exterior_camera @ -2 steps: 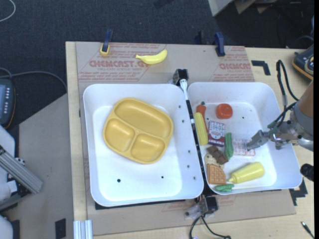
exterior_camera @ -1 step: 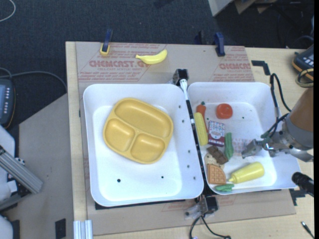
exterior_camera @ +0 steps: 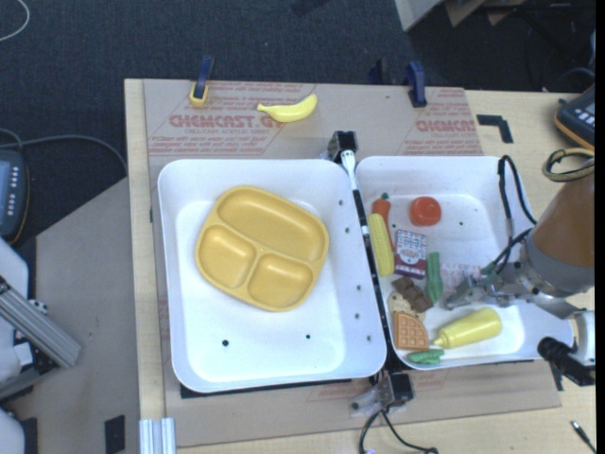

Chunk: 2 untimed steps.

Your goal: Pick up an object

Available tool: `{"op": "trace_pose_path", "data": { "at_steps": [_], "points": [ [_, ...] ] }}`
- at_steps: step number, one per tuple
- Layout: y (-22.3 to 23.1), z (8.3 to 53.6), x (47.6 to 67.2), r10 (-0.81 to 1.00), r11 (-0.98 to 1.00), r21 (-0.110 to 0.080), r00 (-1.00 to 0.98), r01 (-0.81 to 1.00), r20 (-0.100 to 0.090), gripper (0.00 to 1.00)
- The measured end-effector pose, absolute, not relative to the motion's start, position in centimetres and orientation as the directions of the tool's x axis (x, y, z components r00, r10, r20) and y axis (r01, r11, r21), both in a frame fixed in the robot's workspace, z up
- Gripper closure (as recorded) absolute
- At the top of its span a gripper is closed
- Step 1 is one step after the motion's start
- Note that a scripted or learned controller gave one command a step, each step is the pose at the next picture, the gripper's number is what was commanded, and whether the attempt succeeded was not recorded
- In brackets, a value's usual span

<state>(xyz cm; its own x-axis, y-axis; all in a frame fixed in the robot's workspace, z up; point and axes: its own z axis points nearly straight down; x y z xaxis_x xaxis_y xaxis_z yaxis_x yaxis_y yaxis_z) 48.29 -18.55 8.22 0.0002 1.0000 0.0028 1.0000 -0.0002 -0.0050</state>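
Camera view: yellow bottle (exterior_camera: 467, 328) lies near-right in the right bin (exterior_camera: 473, 173), just beside the waffle (exterior_camera: 410, 329). Gripper (exterior_camera: 477, 287) hovers just above it — jaw state cannot be told. Descend centred across the bottle's body — clear of neighbours.

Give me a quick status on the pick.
End effector low in right bin, beside yellow mustard bottle. Nothing visibly held. Green pickle and waffle crowd close.

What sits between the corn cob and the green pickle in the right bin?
In the camera view, a small red-and-white packet lies between the corn cob and the green pickle, on the right bin floor.
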Motion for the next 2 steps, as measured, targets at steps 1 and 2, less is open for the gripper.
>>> {"op": "trace_pose_path", "data": {
  "at_steps": [1, 2],
  "points": [
    [-18.6, 9.5, 48.4, 1.0, -0.002, 0.001, 0.002, 1.0, 0.0, 1.0],
    [-19.2, 15.5, 47.9, 1.0, -0.001, 0.006, 0.001, 1.0, -0.003, 1.0]
  ]
}}
